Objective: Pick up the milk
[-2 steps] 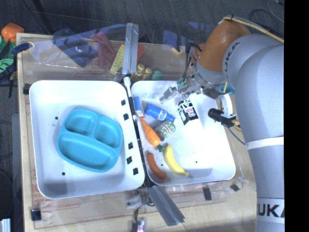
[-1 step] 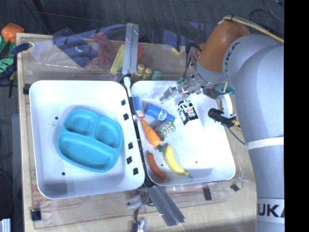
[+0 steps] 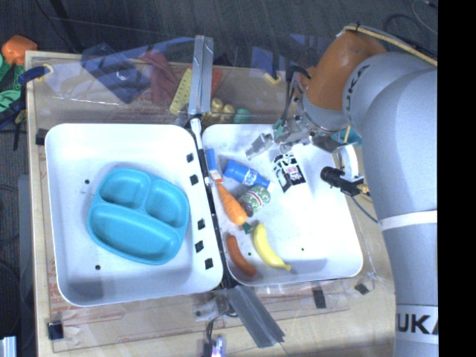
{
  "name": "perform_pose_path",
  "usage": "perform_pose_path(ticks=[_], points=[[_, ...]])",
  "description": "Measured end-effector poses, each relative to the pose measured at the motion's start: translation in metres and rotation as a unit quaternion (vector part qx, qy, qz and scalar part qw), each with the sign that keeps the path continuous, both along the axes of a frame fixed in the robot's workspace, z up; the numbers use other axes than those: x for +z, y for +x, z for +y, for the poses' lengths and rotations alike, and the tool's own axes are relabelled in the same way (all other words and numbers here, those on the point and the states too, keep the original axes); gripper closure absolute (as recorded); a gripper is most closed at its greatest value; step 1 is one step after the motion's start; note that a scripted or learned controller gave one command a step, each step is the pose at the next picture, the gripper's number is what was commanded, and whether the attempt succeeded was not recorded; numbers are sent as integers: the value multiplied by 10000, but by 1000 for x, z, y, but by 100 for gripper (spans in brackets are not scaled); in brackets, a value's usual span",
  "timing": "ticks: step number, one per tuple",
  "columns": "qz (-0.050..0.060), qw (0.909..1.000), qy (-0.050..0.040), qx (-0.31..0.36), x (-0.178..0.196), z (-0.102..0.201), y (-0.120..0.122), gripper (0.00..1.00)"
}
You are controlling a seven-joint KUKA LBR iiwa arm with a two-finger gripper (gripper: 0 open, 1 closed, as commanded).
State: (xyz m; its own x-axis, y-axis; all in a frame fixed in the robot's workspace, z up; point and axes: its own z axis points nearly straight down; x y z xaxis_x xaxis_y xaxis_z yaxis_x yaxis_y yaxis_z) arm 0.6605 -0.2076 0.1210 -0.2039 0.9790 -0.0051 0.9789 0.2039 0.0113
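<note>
The pincer (image 3: 277, 137) hangs over the upper part of the right bin (image 3: 335, 251), just up and left of the milk (image 3: 290, 170), and whether it is released or clenched cannot be told from this slanted view; nothing shows between its tips. The milk, a small white carton with black print, lies on the bin floor near the upper middle, apart from the pincer and seemingly on its side. Just to its left lie a blue bottle (image 3: 245, 175) and a green-labelled can (image 3: 255, 198), then a carrot (image 3: 232, 206), with a banana (image 3: 268, 249) and a sausage (image 3: 239, 256) lower down by the near wall. The left bin (image 3: 67, 274) carries a blue divided tray (image 3: 140, 214). By the look of it, this is the approach step, with the grasp not yet made. The next move calls for shifting the pincer slightly right and down over the carton, lining it across the narrow faces and descending clear of the blue bottle.
</note>
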Motion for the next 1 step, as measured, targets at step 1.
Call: perform_pose_path(ticks=[1], points=[[0, 10000, 0, 0, 0, 0, 0, 0]])
